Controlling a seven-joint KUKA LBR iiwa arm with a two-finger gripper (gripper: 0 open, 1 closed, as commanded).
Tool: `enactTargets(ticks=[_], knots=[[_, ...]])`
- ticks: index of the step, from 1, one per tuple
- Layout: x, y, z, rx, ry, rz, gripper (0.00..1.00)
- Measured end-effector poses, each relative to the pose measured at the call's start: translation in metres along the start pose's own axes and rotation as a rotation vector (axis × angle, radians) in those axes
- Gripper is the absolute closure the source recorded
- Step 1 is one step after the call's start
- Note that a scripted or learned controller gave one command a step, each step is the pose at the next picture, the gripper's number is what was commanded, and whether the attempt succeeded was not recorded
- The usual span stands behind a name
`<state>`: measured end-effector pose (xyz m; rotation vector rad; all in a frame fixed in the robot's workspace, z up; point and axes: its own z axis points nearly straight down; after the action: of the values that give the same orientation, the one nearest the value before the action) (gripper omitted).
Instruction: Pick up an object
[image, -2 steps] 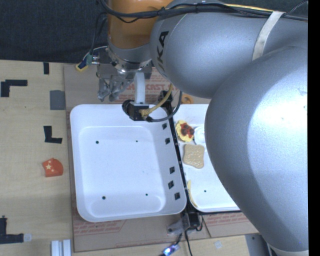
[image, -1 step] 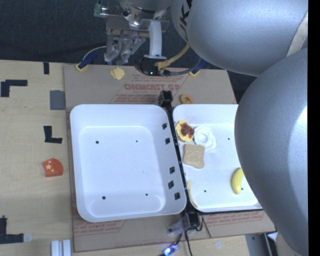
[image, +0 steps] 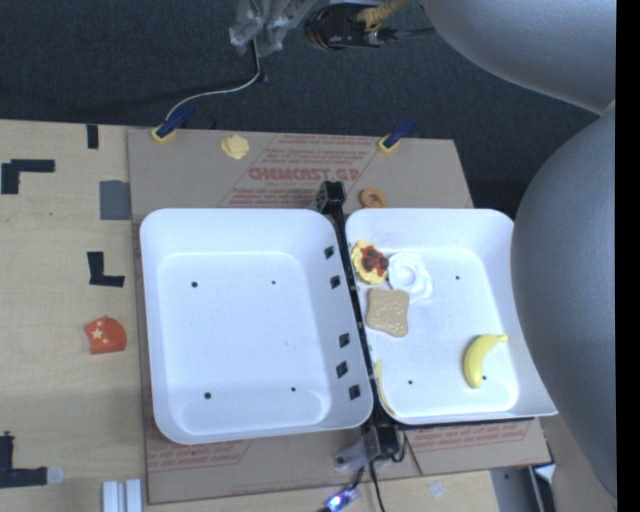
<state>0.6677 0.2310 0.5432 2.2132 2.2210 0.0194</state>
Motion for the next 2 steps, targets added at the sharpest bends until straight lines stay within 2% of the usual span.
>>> enactTargets(ticks=[1, 2], knots=[[-0.005, -0.049, 0.052, 0.019, -0.006, 0.002, 1.0], [-0.031, -0.028, 0.169, 0.027, -0.011, 0.005, 1.0]])
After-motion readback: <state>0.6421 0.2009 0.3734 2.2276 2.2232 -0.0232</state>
